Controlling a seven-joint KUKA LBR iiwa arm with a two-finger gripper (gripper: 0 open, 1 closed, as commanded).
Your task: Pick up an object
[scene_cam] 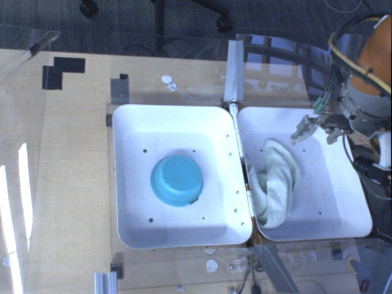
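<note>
Cloth, white and crumpled, lies at the left side of the right bin. You should expect it soft, light, not slippery; pinch a raised fold near its middle. Farther right hangs the gripper; its hand is spread, holding nothing.

Tbh no readable txt, labels, brand names or nrs anywhere, not on the bins, bench, bowl or cloth, and the black tape bits are just plain shapes.
</note>
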